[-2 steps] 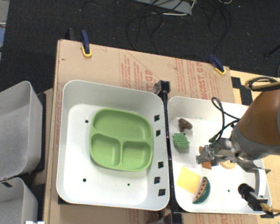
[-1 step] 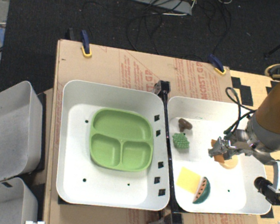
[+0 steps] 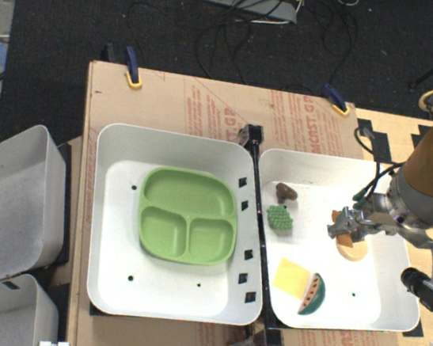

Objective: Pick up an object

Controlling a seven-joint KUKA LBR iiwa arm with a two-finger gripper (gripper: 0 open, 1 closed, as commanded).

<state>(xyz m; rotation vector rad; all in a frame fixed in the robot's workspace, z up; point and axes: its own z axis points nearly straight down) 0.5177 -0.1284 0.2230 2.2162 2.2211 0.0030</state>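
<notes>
While the counter [image 3: 178, 107] carries two white bins side by side, the left bin [image 3: 110, 217] holds a green divided plate [image 3: 189, 217]; the right bin [image 3: 357, 308] holds a yellow square [image 3: 291, 277], a watermelon slice [image 3: 312, 294] touching it, a green scrubber [image 3: 280, 218] and a brown lump [image 3: 286, 191]; the pincer [image 3: 347, 226] hangs over an orange disc [image 3: 352, 248], its state impossible to tell.

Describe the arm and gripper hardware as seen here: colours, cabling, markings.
The arm comes in as a bulky rounded body, orange-brown on top and grey below. A black cable loops along its left side down to the gripper, a small dark grey metal assembly. No readable markings are visible.
</notes>
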